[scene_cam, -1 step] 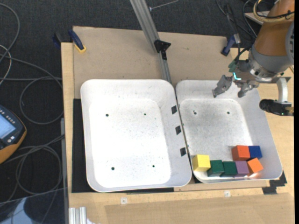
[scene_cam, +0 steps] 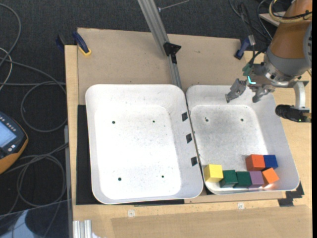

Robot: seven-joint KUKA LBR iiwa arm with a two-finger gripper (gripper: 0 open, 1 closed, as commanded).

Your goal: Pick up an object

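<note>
Blocks (scene_cam: 242,172) huddle in right bin's (scene_cam: 223,128) near corner, slid against its rim | jaws (scene_cam: 246,91) spread wide, holding nothing, hanging over far edge, well apart | pick not yet begun

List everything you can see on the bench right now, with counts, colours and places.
bins: 2, white, side by side on the bench
yellow block: 1, right bin, near edge
green blocks: 2, dark green, right of the yellow block
purple block: 1, beside the green blocks
orange blocks: 2, right bin, near right corner
blue block: 1, behind the orange pair
clamps: 2, blue, far bench corners
arm: 1, orange and grey, from the right
end effector: 1, fingers open, above the right bin's far edge
</note>
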